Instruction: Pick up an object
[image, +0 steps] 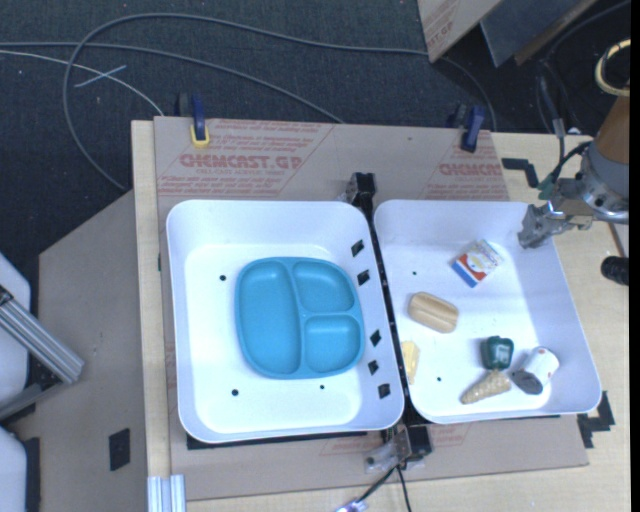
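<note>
Tan oblong bread roll (433, 312)

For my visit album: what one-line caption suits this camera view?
Robot tool poised at the right bin's far corner; blue divided plate in the left bin.

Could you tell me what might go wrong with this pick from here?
The green object, cone-shaped piece and white object crowd the right bin's front corner, so a grasp there could catch two or nudge neighbours. The gripper hangs at the bin's far rim, so descending could clip the wall.
</note>
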